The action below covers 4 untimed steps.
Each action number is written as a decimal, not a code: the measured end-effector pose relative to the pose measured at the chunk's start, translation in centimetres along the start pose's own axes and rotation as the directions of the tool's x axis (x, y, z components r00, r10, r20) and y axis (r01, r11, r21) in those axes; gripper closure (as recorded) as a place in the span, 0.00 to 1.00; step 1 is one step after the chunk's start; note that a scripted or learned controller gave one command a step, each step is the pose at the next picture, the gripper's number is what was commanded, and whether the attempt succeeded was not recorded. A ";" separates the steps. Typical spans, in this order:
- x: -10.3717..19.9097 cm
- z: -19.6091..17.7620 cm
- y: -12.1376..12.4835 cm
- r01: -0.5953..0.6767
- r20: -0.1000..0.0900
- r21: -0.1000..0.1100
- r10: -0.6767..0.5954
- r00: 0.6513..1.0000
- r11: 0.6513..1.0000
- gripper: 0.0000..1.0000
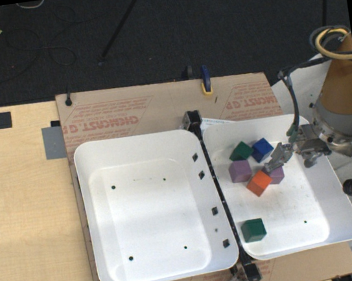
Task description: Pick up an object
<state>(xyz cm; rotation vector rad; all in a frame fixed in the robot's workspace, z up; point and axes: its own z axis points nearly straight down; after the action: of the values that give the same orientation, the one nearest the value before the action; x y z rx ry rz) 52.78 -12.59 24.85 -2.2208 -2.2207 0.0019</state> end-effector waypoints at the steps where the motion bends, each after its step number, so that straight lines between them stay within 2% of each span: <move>1: 2.5 11.3 -3.8 0.001 -0.005 0.014 -0.001 1.000 1.000 0.00; 2: 4.4 16.2 -1.9 -0.001 0.002 0.000 0.001 1.000 1.000 0.00; 3: -0.4 16.1 2.7 -0.001 0.003 -0.003 0.001 1.000 1.000 0.00; 4: -0.3 15.2 2.4 -0.007 -0.002 0.004 0.007 1.000 1.000 1.00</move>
<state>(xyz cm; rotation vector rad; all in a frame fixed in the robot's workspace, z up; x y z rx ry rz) 55.17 -12.91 9.68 -2.2252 -2.2101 0.0049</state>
